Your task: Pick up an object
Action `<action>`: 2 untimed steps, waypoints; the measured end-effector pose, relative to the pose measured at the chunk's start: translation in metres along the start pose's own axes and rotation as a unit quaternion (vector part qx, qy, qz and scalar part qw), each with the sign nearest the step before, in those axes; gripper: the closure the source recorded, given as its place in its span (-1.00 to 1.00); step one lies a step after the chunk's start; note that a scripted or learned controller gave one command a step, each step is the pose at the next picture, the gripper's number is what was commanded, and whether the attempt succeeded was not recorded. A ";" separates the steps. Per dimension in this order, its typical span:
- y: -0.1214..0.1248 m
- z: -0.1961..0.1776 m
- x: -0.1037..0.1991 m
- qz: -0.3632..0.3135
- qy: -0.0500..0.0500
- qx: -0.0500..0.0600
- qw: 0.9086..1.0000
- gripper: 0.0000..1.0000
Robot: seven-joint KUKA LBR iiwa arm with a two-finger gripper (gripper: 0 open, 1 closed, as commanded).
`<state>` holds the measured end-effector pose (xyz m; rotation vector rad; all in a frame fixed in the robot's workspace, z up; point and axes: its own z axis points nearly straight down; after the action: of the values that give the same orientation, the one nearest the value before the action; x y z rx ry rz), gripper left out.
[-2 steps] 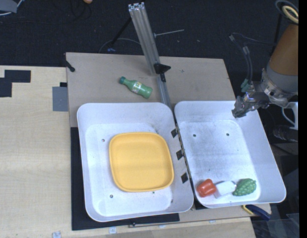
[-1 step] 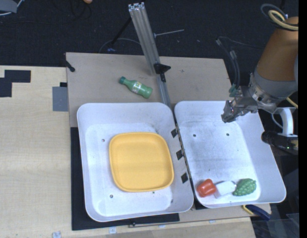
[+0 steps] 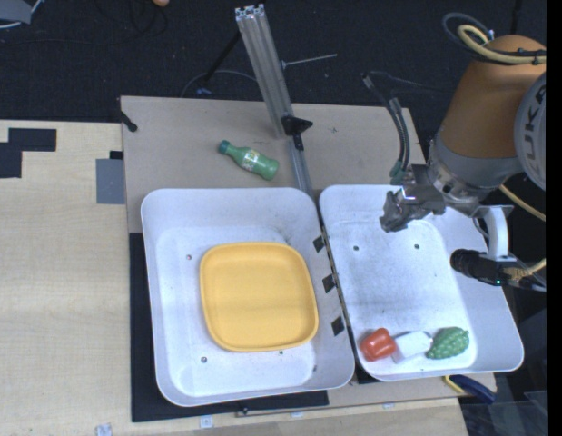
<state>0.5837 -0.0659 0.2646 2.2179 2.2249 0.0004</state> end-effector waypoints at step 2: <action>-0.039 0.010 0.090 0.001 0.000 0.001 1.000 1.00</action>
<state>0.5449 0.0243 0.2544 2.2203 2.2242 -0.0011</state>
